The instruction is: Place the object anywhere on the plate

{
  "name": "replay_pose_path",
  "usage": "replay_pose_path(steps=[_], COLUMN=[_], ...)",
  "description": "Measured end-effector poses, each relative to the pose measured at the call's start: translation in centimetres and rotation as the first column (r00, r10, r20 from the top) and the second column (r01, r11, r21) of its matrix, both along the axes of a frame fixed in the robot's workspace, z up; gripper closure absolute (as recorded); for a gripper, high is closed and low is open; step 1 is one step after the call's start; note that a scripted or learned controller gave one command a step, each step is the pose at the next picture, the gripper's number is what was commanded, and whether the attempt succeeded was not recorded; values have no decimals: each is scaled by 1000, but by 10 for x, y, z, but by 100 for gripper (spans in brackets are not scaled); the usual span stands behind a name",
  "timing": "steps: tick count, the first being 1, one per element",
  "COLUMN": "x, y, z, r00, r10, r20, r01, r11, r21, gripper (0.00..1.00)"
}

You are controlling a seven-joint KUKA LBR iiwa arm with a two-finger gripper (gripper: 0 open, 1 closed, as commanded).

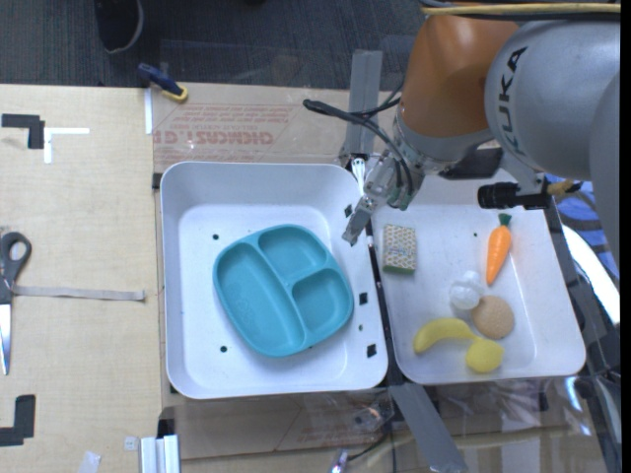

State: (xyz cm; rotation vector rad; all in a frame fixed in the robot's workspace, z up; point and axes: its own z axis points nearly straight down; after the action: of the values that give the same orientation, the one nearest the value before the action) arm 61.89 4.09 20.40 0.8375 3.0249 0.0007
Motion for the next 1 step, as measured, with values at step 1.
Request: replay_pose_path(steps=[1], x=[2], y=[0], z=[10], r00=[1000], r10=[2], r20=[4], r01=[-2], r11=[1000], r21=[0], gripper=[100])
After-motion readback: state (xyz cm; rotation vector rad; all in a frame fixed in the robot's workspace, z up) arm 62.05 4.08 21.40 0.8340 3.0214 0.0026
